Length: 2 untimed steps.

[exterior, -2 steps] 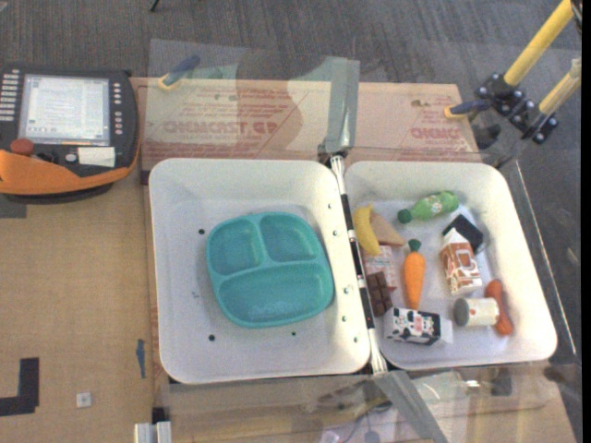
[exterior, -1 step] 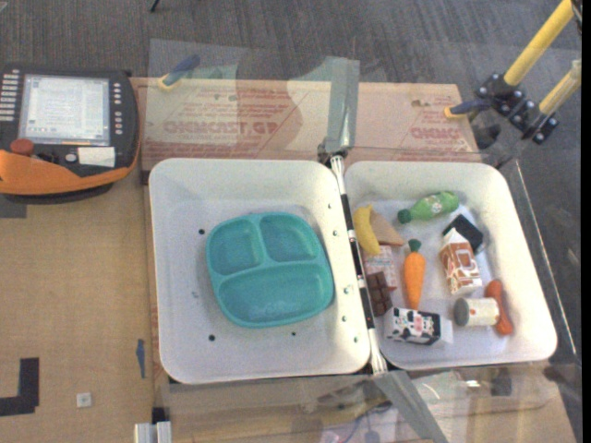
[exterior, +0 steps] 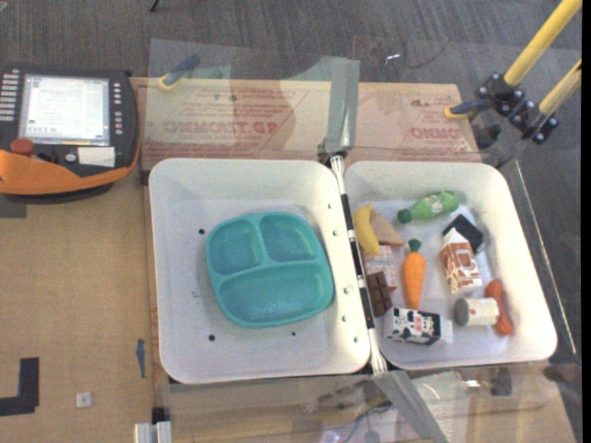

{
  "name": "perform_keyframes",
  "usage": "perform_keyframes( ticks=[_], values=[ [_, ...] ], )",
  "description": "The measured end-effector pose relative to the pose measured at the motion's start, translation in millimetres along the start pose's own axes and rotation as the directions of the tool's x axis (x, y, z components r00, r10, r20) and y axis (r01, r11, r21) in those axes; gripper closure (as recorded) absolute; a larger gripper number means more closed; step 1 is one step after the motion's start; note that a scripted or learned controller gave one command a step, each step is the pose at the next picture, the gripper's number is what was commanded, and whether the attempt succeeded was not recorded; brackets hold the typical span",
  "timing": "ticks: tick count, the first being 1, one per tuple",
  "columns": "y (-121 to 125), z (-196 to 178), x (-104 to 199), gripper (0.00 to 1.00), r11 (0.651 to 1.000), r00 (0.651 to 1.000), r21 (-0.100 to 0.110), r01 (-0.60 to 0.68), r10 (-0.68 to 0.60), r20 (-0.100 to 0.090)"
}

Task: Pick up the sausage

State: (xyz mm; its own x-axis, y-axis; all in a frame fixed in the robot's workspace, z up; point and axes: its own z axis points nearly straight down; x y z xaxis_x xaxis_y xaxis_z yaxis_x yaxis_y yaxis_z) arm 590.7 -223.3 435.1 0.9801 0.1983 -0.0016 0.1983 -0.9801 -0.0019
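The sausage [exterior: 500,306] is a short reddish-orange piece lying near the right wall of the right bin [exterior: 528,247]. It runs roughly front to back. A small white can [exterior: 476,312] lies against its left side and hides part of it. An orange-and-white carton [exterior: 459,262] stands just behind and to the left of it.
The right bin also holds a carrot [exterior: 414,279], a banana [exterior: 367,231], a green bottle [exterior: 430,206], a chocolate bar [exterior: 379,290] and a cow-patterned carton [exterior: 413,326]. A teal divided plate [exterior: 270,269] sits in the left bin [exterior: 175,247]. A teach pendant [exterior: 65,129] lies at far left.
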Motion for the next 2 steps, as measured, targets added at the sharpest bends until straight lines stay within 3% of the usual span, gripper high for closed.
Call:
perform_keyframes(
  ticks=[1,2],
  values=[
    [10.9,0.0,66.1,0.00,0.999,0.999,-0.002,0.054,-0.054,-0.001],
    [11.4,0.0,70.6,0.00,1.000,1.000,-0.002,0.010,-0.010,-0.003]
  ],
)
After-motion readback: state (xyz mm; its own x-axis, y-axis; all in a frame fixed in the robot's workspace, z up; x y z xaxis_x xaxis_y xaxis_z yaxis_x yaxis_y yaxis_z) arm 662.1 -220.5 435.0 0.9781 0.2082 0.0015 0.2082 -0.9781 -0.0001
